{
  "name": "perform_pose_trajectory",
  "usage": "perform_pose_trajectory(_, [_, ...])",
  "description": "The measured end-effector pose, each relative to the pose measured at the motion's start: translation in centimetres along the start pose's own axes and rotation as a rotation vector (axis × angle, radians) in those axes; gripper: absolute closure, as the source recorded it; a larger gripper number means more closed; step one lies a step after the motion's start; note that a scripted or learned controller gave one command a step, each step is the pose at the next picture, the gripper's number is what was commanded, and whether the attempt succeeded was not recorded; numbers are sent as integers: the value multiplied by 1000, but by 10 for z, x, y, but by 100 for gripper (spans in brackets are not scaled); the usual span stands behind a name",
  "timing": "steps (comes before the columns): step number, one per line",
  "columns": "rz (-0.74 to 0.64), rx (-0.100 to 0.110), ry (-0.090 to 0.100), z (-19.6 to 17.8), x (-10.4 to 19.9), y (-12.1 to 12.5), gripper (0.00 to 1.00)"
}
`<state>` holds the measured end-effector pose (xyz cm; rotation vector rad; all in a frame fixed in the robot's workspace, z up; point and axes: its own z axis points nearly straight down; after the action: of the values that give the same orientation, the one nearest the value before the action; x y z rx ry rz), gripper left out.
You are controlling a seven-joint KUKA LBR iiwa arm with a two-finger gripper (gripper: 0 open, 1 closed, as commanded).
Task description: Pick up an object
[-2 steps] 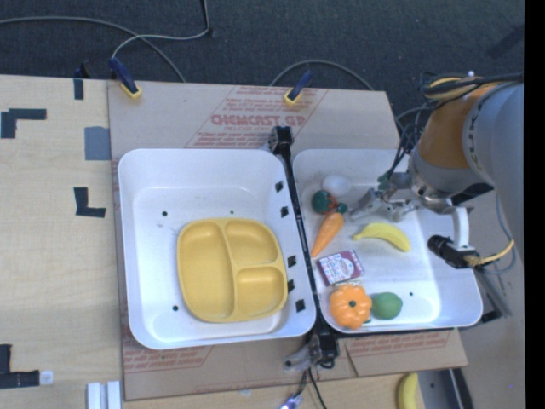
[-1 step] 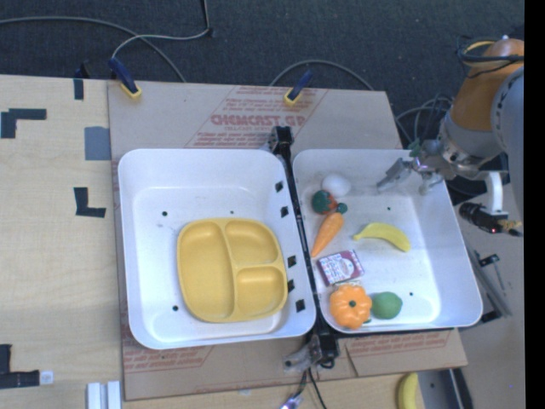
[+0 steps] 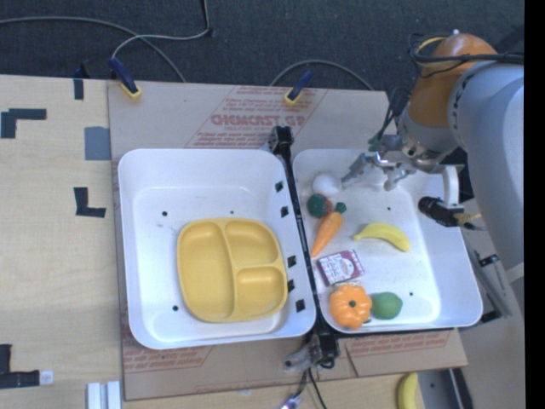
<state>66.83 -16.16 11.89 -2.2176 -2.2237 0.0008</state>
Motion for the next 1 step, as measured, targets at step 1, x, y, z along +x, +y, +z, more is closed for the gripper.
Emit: perform_pose_trajectory(1, [1, -2, -1, 33, 63, -38, 0])
